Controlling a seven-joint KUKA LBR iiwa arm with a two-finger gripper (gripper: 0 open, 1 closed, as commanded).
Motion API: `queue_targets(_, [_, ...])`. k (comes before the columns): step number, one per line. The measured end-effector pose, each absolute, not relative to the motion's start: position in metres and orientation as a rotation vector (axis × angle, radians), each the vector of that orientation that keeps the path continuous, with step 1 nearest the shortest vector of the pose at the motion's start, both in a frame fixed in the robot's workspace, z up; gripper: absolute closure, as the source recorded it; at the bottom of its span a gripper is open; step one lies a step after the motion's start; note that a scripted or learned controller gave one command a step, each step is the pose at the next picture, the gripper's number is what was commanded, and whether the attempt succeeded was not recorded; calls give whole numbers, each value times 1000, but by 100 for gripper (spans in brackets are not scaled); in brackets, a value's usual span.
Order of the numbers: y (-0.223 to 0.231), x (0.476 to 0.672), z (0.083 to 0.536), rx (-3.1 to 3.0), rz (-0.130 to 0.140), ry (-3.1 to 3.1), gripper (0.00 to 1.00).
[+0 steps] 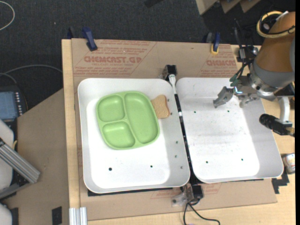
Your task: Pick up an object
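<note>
The left bin (93, 165) is a shallow white tray with rounded corners and a few small dark marks on its floor. In its upper half lies a light green divided plate (127, 120), rounded-square in outline, with three compartments: two smaller ones on the left side, stacked one above the other, and one long one on the right. The plate lies flat and is slightly rotated relative to the bin walls. Touching the plate's upper right edge is a small tan, toast-like piece (161, 107) with a speckled surface and rounded corners, lying flat on the bin floor just beside the bin's right wall. The right bin (225, 168) adjoins the left one and shows fine dark specks on its floor. Above its upper right area hangs the gripper (233, 97), below the grey arm's orange band (276, 26). Its two fingers are spread apart, with nothing between them.
</note>
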State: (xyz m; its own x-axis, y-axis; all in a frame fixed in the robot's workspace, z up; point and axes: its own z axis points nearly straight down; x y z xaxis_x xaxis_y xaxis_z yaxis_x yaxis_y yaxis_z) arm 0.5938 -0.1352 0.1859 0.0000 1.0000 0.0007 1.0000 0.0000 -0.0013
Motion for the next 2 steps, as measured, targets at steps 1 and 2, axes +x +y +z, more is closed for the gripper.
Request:
queue_targets(1, [-95,575,422,-2229,-21,-2238,0])
queue_targets(2, [-147,493,545,-2242,-15,-2226,0])
